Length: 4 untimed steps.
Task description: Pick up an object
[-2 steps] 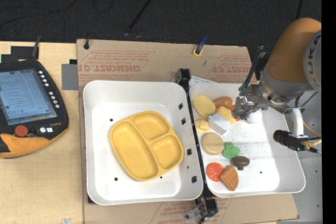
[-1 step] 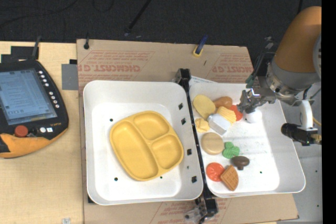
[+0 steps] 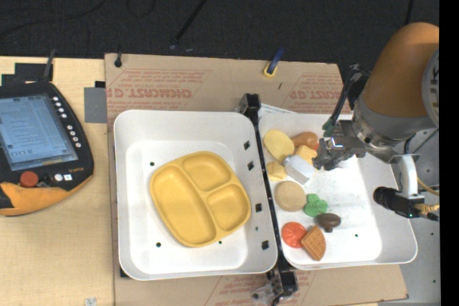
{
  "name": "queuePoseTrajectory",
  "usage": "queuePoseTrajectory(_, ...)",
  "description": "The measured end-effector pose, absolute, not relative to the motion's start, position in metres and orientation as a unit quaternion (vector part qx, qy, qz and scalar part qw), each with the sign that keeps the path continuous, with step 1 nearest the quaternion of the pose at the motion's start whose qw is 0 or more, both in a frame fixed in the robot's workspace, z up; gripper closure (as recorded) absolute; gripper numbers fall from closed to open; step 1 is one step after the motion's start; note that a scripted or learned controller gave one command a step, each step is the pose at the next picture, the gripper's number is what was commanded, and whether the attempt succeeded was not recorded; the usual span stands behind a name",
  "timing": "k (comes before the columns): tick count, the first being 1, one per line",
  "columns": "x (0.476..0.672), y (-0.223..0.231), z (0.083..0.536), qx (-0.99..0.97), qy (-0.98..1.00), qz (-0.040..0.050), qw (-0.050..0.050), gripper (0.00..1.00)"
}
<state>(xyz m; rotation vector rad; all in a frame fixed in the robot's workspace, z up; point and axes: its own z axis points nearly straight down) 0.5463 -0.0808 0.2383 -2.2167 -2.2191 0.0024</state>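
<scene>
The claw point(image 3: 326, 154) hangs over the right bin point(image 3: 373, 247), near its far left part, at the end of the grey arm with the orange band point(image 3: 405, 72) that comes in from the right edge of the worktop. I cannot tell how far it is open, because the dark parts of it run together, and nothing can be seen held in it.

The things to pick lie in a group along the left side of this bin, against the wall shared with the left bin point(image 3: 136, 154). The nearest ones are just to the left of the claw and slightly below it: a small white block point(image 3: 296, 170), a pale yellow rounded piece point(image 3: 278, 144) and an orange-brown piece point(image 3: 306, 139). The white block seems to lie slantwise, but it is small.

Toward the near edge are a round beige disc point(image 3: 290, 195), a green knobbly piece point(image 3: 314, 206), a dark brown oval point(image 3: 329, 221), a red round piece point(image 3: 292, 233) and a waffle-textured wedge point(image 3: 313, 243). All look like smooth plastic toy food.

The left bin holds a yellow divided plate point(image 3: 199, 197) with three compartments.
</scene>
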Motion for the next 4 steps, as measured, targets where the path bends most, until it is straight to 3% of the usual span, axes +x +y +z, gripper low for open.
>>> queuePoseTrajectory(1,0.522,-0.045,0.235,-0.706,-0.708,0.0012,0.003,1.00)
queuePoseTrajectory(2,0.525,-0.051,0.216,-0.707,-0.707,0.0019,0.002,1.00)
queuePoseTrajectory(3,0.513,-0.053,0.226,-0.708,-0.706,0.0009,0.002,1.00)
queuePoseTrajectory(4,0.525,-0.052,0.237,-0.708,-0.707,0.0003,0.001,1.00)
